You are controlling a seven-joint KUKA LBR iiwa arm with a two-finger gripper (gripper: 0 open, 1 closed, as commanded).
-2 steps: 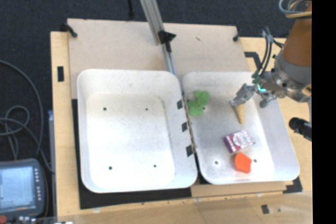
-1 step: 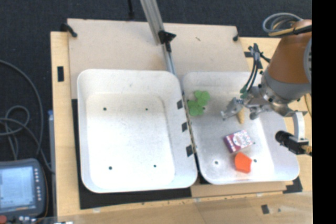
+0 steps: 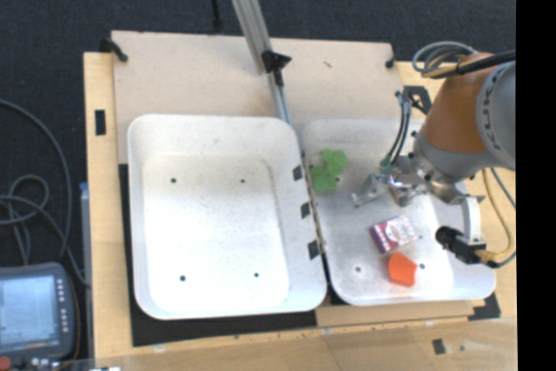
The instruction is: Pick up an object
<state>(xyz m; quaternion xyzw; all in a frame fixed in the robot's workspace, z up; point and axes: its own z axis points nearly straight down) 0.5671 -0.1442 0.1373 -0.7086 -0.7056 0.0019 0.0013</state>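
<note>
While the grey two-finger gripper [image 3: 372, 189] hovers in the right white bin [image 3: 347, 139], jaw state unclear | green crumpled object [image 3: 328, 170] left of it | purple packet [image 3: 393, 233], orange block [image 3: 401, 269] nearer.

The desk [image 3: 200, 74] is pale tan wood. Both bins are white: the left bin [image 3: 217, 213] is flecked with a few dark dots, as is the right bin [image 3: 365, 274]. A green object [image 3: 328, 170], a purple-and-white patterned packet [image 3: 394, 233] and an orange block [image 3: 401, 269] lie there. The arm [image 3: 465, 122] is grey with an orange band; the claw [image 3: 375, 189] is silvery metal.
</note>
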